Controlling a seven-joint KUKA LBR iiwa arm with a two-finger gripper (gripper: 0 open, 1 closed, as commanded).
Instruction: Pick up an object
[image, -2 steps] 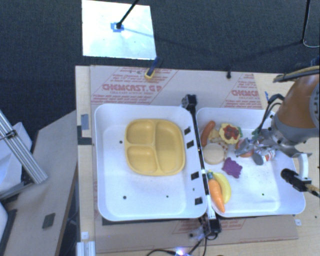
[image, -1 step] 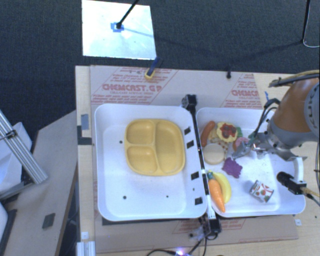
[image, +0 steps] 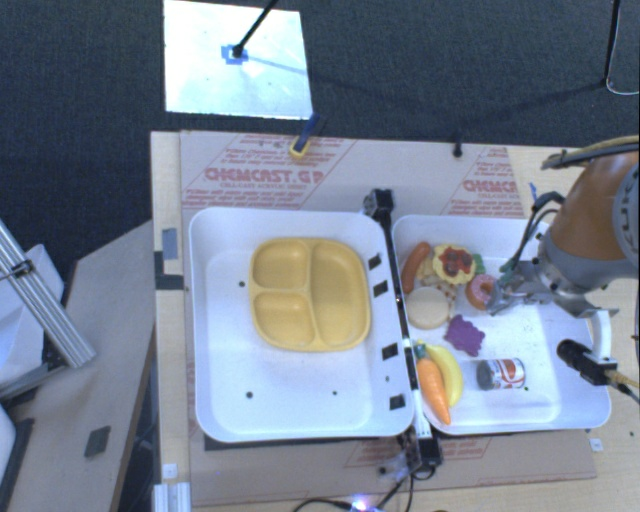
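Nearest, a carrot (image: 433, 389) and banana (image: 449, 372) lie in the right bin (image: 575, 408), a can (image: 502, 374) beside them. Over a donut (image: 481, 291) hangs the gripper (image: 503, 296); its opening cannot be told. A yellow plate (image: 308, 294) fills the left bin (image: 215, 330).

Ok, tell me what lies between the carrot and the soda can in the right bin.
In the camera view, a banana lies right beside the carrot; past it, bare bin floor runs to the soda can.

plate (image: 308, 294) in left bin (image: 215, 330), toys right
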